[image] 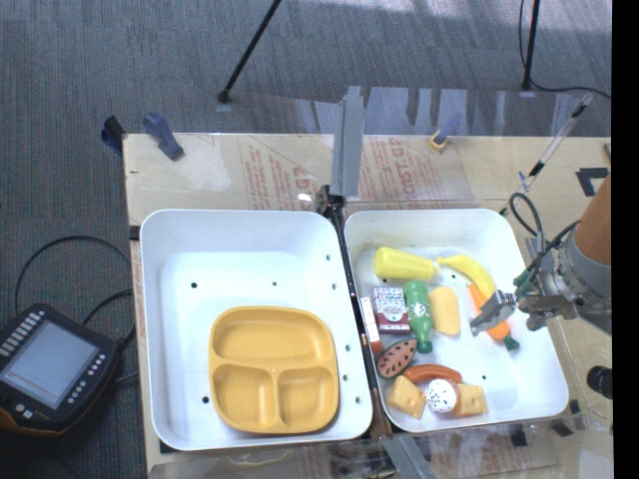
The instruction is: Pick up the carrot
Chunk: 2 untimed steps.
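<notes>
Carrot (496, 329): orange with a green tip, lying in the right bin (469, 223) toward its right wall, tip pointing to the near right. Only part of its body shows; the tool (493, 316) sits directly over its far-left end. Whether the carrot is actually between the fingers cannot be told from this angle, and neither can the tool's state.

Arm (589, 267) enters from the right edge, grey wrist over the bin's right rim.

Right bin, other contents:
- yellow squeeze bottle (404, 263) on its side, far left of centre
- banana (469, 272) just right of the bottle, curving toward the carrot
- red box (390, 308) near the left wall
- green bottle (419, 315) just right of the box, lying lengthwise
- pale yellow block (445, 310) between the green bottle and the carrot
- brown oval item (396, 356) near the left wall, nearer than the box
- sausage-like red piece (432, 374)
- cheese wedge (404, 395), white speckled ball (439, 396) and small yellow chunk (470, 400) in a row along the near side

Left bin (180, 238): holds a yellow compartment tray (275, 369) in its near-right part.

Both bins sit side by side on the bench (230, 168). A handheld pendant (45, 367) with a screen lies on the floor at left.
</notes>
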Motion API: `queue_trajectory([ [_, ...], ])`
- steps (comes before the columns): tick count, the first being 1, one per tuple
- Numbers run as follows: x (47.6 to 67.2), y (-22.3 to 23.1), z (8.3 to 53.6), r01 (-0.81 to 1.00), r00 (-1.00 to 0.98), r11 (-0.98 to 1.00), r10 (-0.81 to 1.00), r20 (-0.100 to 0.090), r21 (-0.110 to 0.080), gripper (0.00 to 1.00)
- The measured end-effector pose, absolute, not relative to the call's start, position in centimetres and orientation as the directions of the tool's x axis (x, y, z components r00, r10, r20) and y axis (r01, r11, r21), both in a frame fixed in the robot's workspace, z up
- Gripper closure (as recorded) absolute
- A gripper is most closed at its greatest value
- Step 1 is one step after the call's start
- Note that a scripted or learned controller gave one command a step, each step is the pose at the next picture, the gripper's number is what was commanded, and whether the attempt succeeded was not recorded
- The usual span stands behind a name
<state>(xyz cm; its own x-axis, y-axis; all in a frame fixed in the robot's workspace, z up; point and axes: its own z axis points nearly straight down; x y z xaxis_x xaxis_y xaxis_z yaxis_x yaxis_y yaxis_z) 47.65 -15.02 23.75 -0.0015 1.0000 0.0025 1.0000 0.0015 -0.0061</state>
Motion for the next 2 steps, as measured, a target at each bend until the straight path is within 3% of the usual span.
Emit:
queue_trajectory([
  [1,50.9,-19.7,12.5,0.997,0.073,-0.073,0.997,0.005,-0.016,0.0],
  [2,55.4,-20.4,8.6,0.989,0.15,-0.15,0.989,0.008,-0.006,0.0],
])
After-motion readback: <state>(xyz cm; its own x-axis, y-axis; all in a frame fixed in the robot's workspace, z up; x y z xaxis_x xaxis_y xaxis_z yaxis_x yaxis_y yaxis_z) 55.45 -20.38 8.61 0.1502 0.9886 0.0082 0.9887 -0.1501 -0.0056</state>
